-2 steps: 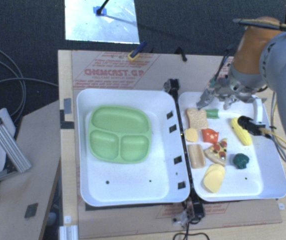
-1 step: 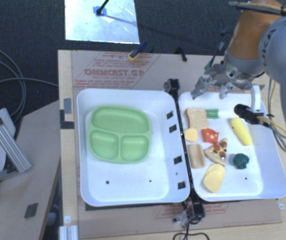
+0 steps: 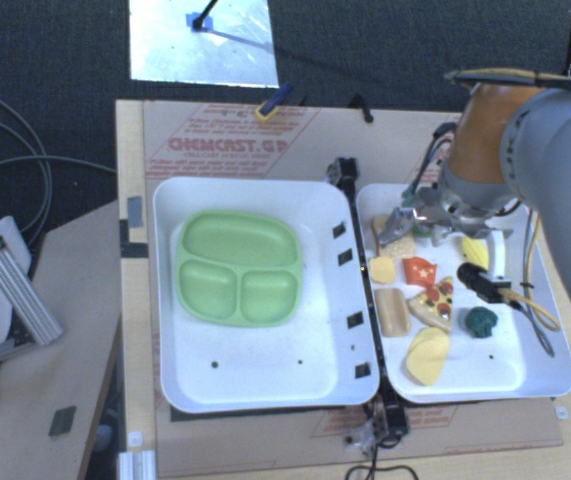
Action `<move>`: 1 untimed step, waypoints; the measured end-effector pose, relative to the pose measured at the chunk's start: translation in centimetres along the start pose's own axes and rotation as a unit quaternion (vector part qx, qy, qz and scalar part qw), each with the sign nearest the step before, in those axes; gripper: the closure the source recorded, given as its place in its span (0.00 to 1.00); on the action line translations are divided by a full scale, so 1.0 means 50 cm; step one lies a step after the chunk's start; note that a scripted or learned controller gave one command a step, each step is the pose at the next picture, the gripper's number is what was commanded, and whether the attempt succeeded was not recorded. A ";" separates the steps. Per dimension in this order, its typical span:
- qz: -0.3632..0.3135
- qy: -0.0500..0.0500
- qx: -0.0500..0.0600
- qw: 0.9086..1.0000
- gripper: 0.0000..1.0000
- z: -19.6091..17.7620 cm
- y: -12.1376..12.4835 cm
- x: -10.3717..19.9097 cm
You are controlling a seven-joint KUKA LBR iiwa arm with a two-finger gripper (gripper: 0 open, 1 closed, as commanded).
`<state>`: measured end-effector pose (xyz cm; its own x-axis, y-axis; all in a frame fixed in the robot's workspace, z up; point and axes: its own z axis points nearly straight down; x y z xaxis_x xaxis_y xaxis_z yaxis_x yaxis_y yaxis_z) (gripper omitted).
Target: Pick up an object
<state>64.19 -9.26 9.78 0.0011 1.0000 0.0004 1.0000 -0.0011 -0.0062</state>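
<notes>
While the gripper (image 3: 401,225) hangs low over the upper left part of the right bin (image 3: 540,363), I cannot tell how it is set, and nothing shows as held. By my judgement the pick is not yet done: the toy foods lie loose in that bin, among them a red piece (image 3: 418,270), a pizza slice (image 3: 432,306), a tan bread stick (image 3: 392,311), a yellow wedge (image 3: 426,355) and a dark green piece (image 3: 481,320). A green divided tray (image 3: 237,267) sits in the left bin (image 3: 265,373). Both bins rest on a cardboard sheet (image 3: 225,146) on the counter (image 3: 90,268), dark carpet (image 3: 45,38) beyond.
</notes>
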 end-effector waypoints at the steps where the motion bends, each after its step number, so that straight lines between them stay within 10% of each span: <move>1: -0.001 0.000 -0.003 1.000 0.00 0.027 -0.099 0.011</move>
<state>59.24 -8.72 8.43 -0.0005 1.0000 -0.0002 1.0000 0.0005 0.0002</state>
